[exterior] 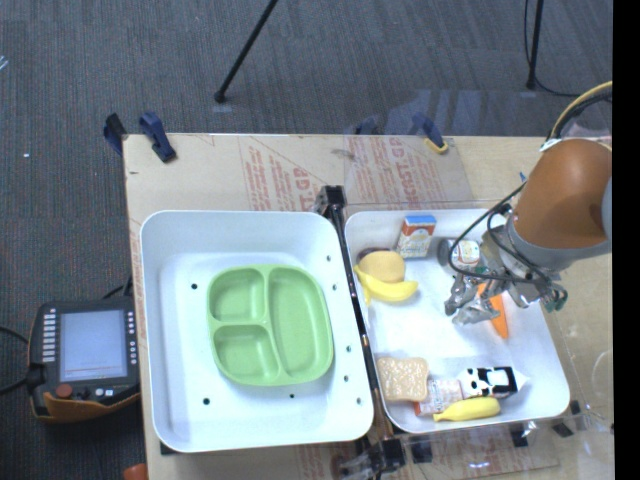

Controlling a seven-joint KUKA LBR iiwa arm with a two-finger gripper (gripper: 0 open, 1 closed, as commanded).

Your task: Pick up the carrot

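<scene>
The arm comes in from the right, its orange band (565, 193) bulging over the right-hand bin (545, 363), and the pincer (478, 303) is down low inside that bin. The carrot (497, 317) lies right at the pincer's tips, an orange wedge poking out beneath the metal; whether the fingers are clamped on it or just standing around it I cannot tell from here. Further left in the same bin sit a banana (388, 288) with a pale round thing touching it, a small carton (417, 236), and a cracker (402, 378) (near the front wall). The left bin (170, 268) holds a green divided plate (270, 325).
</scene>
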